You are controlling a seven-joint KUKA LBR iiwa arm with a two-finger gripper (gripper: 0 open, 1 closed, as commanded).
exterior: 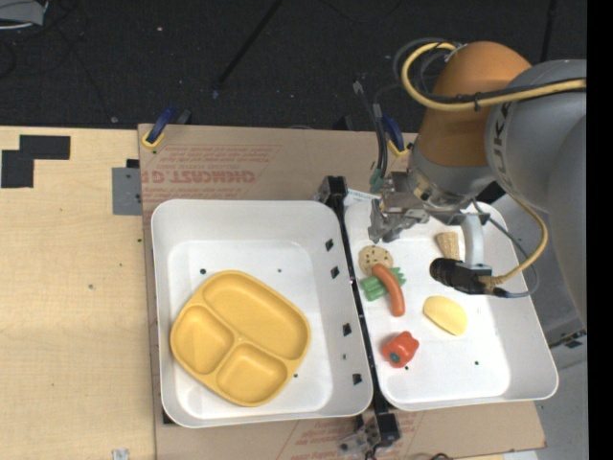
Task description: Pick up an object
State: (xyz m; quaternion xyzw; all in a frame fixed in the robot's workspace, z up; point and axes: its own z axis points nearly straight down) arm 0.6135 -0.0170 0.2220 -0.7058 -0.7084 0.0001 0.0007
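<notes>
pincer [383, 226]: sits in the upper left corner of the right bin [522, 377], just above the round biscuit [375, 256]; whether it is spread or closed cannot be told from this slanted view, and nothing is seen between its tips

items, near to far: in the lower left of the frame, the left bin [168, 223] carries a yellow divided tray [239, 336]. in the right bin, nearest the frame bottom, a red pepper [400, 349]; above it a pale yellow lemon-shaped piece [445, 315] at right centre; then an orange carrot [389, 288] lying aslant on a green piece [372, 287]; the biscuit touches the carrot's upper end; a tan wedge [447, 245] lies near the far wall, beside a black fitting [458, 275] on the arm

judgement on the step: the biscuit is the likely target, being directly under the tool. it appears flat and thin, so the tips should straddle its rim and descend fully to the floor before closing; the carrot touching it may be caught or nudged

edges and room: the bin divider [347, 286] stands just left of the biscuit, and the far wall is near, leaving little margin on those sides. open floor lies toward the lower right of the right bin, the better direction for a lift-out
</notes>
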